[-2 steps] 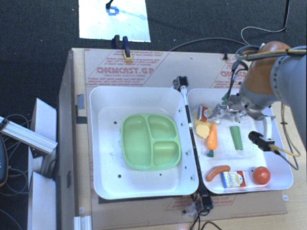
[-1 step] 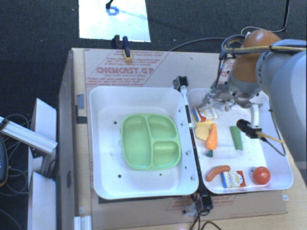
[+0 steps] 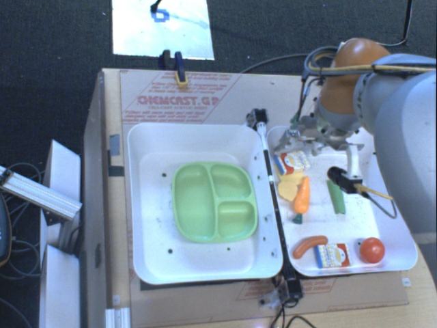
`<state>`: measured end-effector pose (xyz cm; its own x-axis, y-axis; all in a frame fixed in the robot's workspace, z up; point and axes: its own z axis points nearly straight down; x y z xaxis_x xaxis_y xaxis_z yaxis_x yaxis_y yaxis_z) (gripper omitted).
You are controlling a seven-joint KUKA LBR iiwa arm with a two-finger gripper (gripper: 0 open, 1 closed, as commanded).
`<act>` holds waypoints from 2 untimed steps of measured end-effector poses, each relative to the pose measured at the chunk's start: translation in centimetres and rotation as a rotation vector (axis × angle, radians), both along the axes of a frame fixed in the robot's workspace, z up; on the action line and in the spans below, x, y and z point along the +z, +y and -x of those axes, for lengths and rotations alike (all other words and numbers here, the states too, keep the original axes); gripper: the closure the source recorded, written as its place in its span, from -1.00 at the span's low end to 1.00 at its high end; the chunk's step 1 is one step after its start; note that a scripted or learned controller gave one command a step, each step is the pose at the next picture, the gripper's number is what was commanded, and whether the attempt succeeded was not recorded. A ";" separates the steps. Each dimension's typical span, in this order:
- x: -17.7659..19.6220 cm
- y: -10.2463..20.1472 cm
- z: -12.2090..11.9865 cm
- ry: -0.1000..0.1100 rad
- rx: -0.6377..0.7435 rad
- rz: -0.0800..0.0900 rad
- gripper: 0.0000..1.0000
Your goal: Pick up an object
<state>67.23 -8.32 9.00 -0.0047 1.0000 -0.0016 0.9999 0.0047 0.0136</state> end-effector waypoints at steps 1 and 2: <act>1.2 0.0 -0.2 -0.006 0.002 0.000 1.00; 1.2 0.0 -0.2 -0.005 0.003 0.001 -1.00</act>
